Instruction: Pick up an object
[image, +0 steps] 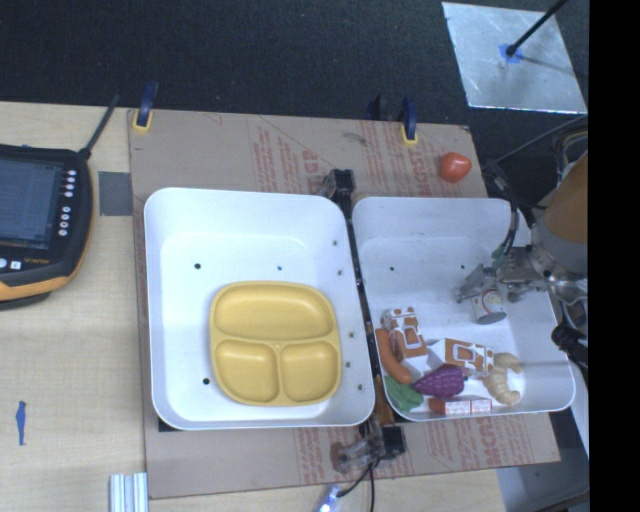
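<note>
The right white bin (430, 235) holds a heap of toy food along its near side: a purple grape bunch (440, 381), an orange sausage-like piece (391, 356), a green piece (403, 395), a beige pastry (506, 378), two small printed cartons (404, 326) (468, 354) and a pink-white box (466, 407). My gripper (487, 293) hangs low over the bin's right half, above bare floor, up and to the right of the heap. Nothing shows in its grasp.
The left white bin (180, 230) carries a yellow three-compartment plate (274, 341). A red ball-like toy (455, 166) lies on the cardboard behind the right bin. A teach pendant (35, 220) sits at the far left. Blue clamps hold the cardboard's back edge.
</note>
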